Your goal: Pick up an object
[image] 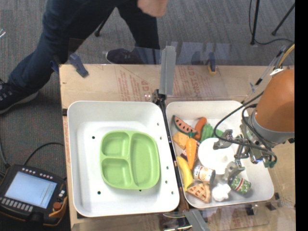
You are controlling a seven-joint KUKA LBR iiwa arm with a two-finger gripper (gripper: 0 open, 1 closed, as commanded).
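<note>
Gripper [234, 171] low over right white bin [262, 177]; jaws' opening unclear; small green-labelled can [240, 184] just toward bin's near edge, lying tilted.

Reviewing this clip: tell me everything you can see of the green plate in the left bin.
The green plate is a light green, plastic-looking divided plate with rounded corners. It has three compartments: two smaller ones on the view's left side and one long one on the right. It lies flat, right side up, near the middle of the left white bin, resting on the bin floor. Nothing lies in it or touches it.
</note>
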